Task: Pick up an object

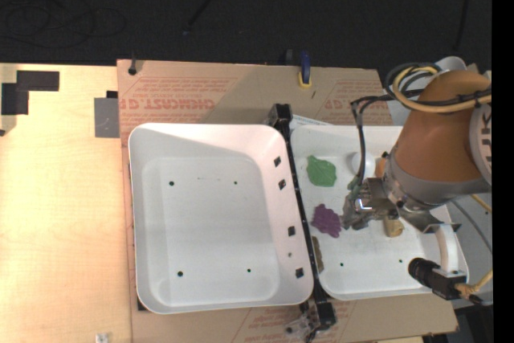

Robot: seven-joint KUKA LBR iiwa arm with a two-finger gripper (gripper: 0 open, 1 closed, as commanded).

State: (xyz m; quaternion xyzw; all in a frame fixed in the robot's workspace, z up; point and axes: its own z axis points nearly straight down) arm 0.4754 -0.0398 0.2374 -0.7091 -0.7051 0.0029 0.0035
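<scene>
In the right bin lie a green lump near the back and a purple lump further forward, close to the divider. My gripper hangs low over this bin, just right of the purple lump, and I see nothing between its fingers. A small tan object sits beside the gripper on its right, partly hidden by the wrist. A pale object peeks out behind the arm's cable.
The left bin stands beside the right one, with a black clamp strip along the shared edge. Brown cardboard lies under both bins. The orange-banded arm covers the right bin's far right side.
</scene>
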